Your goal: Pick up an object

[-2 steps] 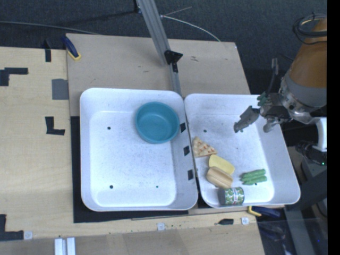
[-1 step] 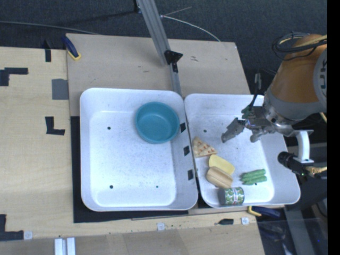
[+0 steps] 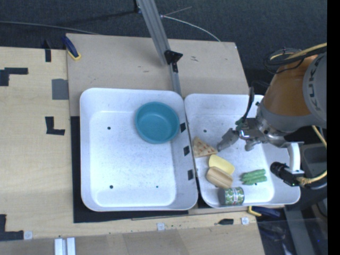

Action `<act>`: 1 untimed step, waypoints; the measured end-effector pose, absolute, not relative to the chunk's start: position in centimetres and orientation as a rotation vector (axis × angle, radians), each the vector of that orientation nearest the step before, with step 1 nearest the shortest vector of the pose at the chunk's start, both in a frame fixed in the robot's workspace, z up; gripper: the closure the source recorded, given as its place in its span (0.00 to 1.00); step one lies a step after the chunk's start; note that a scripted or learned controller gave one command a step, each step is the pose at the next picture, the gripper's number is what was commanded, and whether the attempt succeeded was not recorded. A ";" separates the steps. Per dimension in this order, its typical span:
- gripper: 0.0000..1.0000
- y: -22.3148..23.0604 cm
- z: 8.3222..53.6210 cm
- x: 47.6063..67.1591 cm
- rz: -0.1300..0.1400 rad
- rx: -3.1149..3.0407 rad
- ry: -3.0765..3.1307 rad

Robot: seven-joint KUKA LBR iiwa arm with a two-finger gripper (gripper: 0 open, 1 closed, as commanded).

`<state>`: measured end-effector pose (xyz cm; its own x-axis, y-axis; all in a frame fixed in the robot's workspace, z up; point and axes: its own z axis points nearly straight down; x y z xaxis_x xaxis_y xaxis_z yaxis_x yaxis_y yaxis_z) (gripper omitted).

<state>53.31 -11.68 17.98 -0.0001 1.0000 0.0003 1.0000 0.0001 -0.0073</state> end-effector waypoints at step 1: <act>0.00 -12.3 11.7 53.2 0.008 -2.217 -2.217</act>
